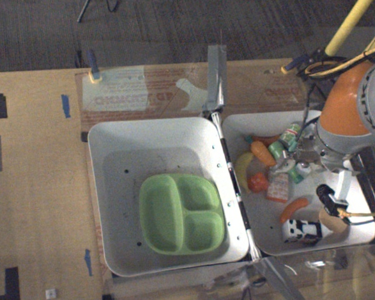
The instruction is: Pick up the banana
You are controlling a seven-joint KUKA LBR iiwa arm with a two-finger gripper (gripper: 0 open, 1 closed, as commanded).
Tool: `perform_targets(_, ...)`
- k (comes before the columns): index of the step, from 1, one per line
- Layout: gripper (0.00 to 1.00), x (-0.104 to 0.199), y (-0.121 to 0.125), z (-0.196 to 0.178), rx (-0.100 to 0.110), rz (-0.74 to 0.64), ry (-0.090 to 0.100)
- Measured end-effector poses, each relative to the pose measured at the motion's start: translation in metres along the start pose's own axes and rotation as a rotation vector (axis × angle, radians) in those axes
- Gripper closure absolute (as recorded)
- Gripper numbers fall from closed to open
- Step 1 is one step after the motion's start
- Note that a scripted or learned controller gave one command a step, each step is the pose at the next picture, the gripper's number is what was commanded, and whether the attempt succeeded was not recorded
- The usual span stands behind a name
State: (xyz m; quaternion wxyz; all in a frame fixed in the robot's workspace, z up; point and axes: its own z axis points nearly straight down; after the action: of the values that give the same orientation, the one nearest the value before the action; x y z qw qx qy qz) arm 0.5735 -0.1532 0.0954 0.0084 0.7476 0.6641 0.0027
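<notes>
Camera view, near edge first: bare cardboard worktop [38,208] along the bottom and left, marked with blue tape scraps and black corner marks, wide open. Next up, two white bins side by side, rims touching along a shared middle edge. Left bin [111,151] roomy, carrying a green divided plate [181,212] set toward its near right part, clear floor around it on the left and far sides. Right bin [363,230] crowded: a black-and-white toy cow [301,231] close to the near rim, an orange sausage-like piece [295,208] just above it, a tan round piece [333,221] to its right under a black cylinder.

Banana [242,169] lying in the right bin's left part, just beside the shared wall, pale yellow, curved, running roughly near to far, uncovered from above; a red tomato-like ball [257,182] touching or nearly touching its near right side, a carrot [262,153] just beyond it. Little free room between fruit and wall.

Pincer [295,163] over the clutter at mid-bin, well right of the banana; fingers lost among small items, spread impossible to tell. Grey arm with orange band [345,112] entering from the right. Far side: taped cardboard, then dark carpet.
</notes>
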Motion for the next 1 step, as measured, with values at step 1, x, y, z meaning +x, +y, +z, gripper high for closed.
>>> perform_targets(1, 0.0, 0.0311, -0.0557, 0.0014, -0.006, 0.276, 0.004)
